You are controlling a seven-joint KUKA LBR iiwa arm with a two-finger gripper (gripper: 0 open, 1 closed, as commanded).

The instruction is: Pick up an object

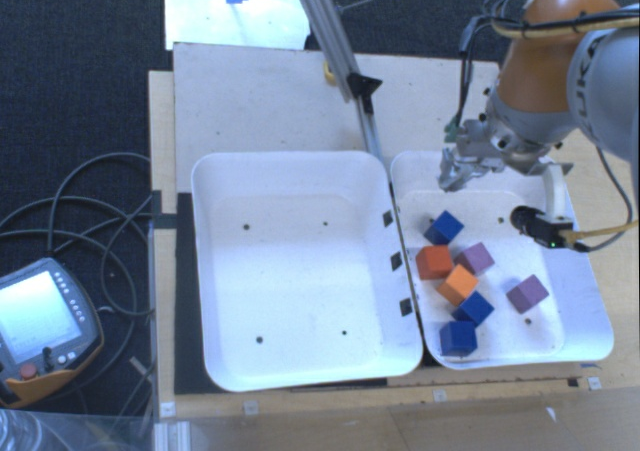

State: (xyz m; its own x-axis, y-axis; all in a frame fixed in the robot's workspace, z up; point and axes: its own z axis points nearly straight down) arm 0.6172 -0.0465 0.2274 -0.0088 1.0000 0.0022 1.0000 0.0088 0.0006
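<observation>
Dark carpet surrounds the bench, where the left bin (290,269) sits beside the right bin (580,339), which holds a cluster of small cubes. Nearest the arm is the blue cube (444,228), with the red cube (434,262) and orange cube (459,284) beyond it. The gripper (462,171) hangs over the bin's far edge, grip state impossible to tell; the blue cube lies just toward the viewer, slightly left.
</observation>
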